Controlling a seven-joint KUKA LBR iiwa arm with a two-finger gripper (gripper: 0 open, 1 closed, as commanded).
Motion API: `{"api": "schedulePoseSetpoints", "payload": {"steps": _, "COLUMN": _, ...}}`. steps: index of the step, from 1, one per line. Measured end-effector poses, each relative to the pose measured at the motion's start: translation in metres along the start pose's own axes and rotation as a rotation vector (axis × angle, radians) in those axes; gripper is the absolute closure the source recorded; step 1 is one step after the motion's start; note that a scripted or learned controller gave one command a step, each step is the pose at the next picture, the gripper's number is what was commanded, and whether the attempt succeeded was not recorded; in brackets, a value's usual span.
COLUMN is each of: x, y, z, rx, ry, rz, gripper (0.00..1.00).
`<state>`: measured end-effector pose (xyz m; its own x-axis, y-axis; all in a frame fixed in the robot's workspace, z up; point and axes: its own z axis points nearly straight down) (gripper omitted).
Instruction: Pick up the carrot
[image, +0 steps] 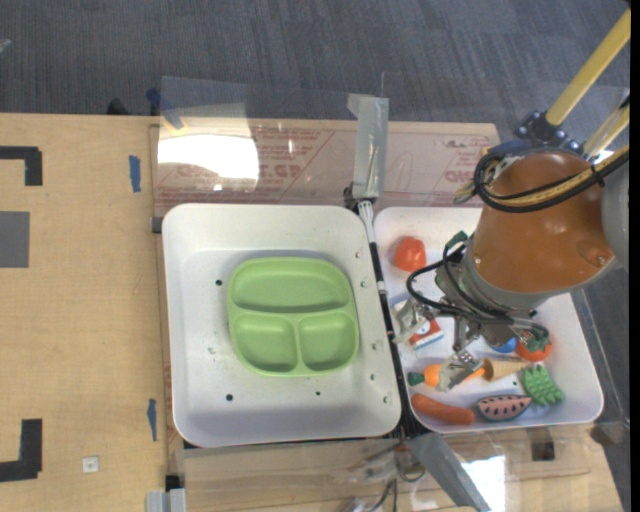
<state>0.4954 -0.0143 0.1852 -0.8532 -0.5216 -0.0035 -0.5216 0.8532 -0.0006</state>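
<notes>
A: Biggest first?
B: Desk (80, 300), tan top, black marks at its 9 o'clock edge, blue tape bits. On it 2 white bins side by side.
A: Left bin?
B: Left bin (190, 330) holds a green divided plate (293, 313), 3 compartments, sitting approx. center.
A: Right bin?
B: Right bin (585, 395) is crowded w/ toy food. The arm (535, 225), orange band up top, comes in from 3 o'clock and covers the bin's middle & its 12 to 3 o'clock part.
A: Tool?
B: Tool (462, 368) hangs below the wrist, tips down toward the bin's 6 o'clock area. Fingers look a little apart, right at or on the carrot; can't tell if they actually grip it, too small & cluttered.
A: Carrot where?
B: Carrot (436, 376), orange w/ green end, lies on the bin floor at about 7 o'clock of the bin, green end pointing to 9 o'clock, the tool tips just at its 3 o'clock side.
A: Other bits?
B: Watermelon slice (502, 407) at 6 o'clock, red sausage (442, 408) just at its 9 o'clock. Green bumpy piece (541, 384) at 4 o'clock. Red-orange tomato (408, 253) at the bin's 10 o'clock, well apart from the tool. Small orange piece w/ green rim (535, 348) at 3 o'clock, partly under the arm.
</notes>
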Motion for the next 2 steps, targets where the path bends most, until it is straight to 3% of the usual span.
{"api": "schedulePoseSetpoints", "payload": {"steps": 1, "x": 0.019, "y": -0.019, "z": 0.0, "rx": 0.001, "ry": 0.0, "rz": -0.07, "gripper": 0.0}}
{"api": "schedulePoseSetpoints", "payload": {"steps": 2, "x": 0.016, "y": -0.091, "z": 0.077, "rx": 0.008, "ry": -0.007, "rz": -0.261, "gripper": 0.0}}
